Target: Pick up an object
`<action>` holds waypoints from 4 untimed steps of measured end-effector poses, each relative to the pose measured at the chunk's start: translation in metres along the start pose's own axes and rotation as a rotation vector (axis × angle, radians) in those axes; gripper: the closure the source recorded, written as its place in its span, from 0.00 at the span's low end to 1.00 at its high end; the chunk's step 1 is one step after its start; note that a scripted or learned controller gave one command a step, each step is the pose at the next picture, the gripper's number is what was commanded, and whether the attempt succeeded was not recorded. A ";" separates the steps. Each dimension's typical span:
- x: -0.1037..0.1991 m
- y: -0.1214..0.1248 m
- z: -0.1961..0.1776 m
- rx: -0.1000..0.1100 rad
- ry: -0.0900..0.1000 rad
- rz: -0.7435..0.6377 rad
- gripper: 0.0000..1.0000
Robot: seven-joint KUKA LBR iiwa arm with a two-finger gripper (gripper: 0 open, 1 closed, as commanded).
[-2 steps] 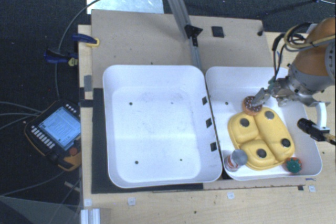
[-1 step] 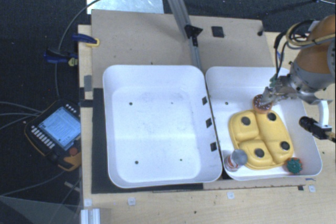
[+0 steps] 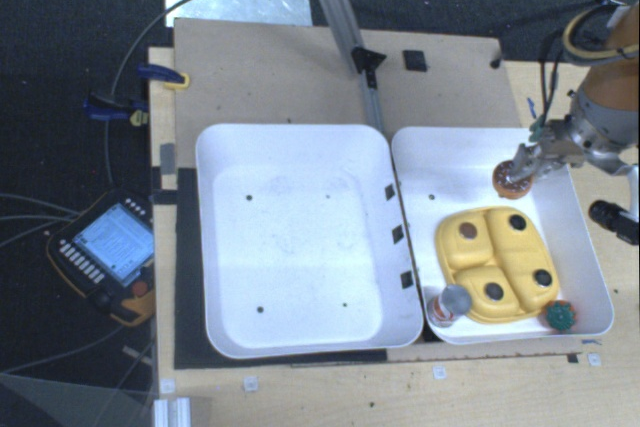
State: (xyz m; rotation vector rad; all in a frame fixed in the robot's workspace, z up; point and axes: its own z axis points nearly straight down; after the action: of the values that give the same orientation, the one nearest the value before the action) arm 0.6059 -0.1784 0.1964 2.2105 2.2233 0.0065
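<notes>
Brown and round, a small disc-like object [image 3: 511, 179] lies near the far wall of the right bin [image 3: 590, 245], directly beneath my gripper [image 3: 520, 167]. Whether I grip it, I cannot tell. Just beside it sits a yellow four-hollowed tray [image 3: 497, 261].

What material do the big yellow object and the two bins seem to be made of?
Yellow object: probably soft foam or rubber, matte; its lobes are rounded, puffy and without glare. Left bin and right bin: likely moulded plastic, smooth white; the rims are rounded and the walls thin.
</notes>
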 end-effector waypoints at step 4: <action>0.176 0.026 -0.051 0.004 0.004 -0.005 1.00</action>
State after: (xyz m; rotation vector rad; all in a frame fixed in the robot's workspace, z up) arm 0.6303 -0.0023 0.2472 2.2090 2.2330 0.0065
